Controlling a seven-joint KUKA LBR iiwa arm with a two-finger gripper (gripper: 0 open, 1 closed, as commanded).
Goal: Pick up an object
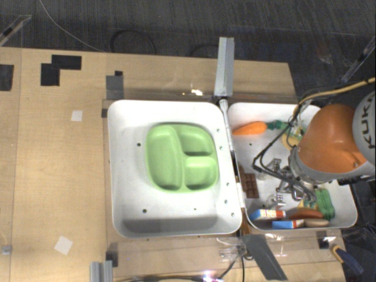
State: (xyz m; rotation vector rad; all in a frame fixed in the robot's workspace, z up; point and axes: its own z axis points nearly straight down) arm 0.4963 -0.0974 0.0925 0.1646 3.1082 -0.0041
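While the left bin (pixel 126 157) carries a green divided plate (pixel 181 156) in its middle, we see in the right bin (pixel 267 113) a toy carrot (pixel 250 128) lying near the far wall, its long axis across the bin, orange tip toward the plate and green top toward the arm. Nearer us, the gripper (pixel 288 192) hangs low over small clutter by the near wall, well apart from the carrot, and we cannot tell how it is set.
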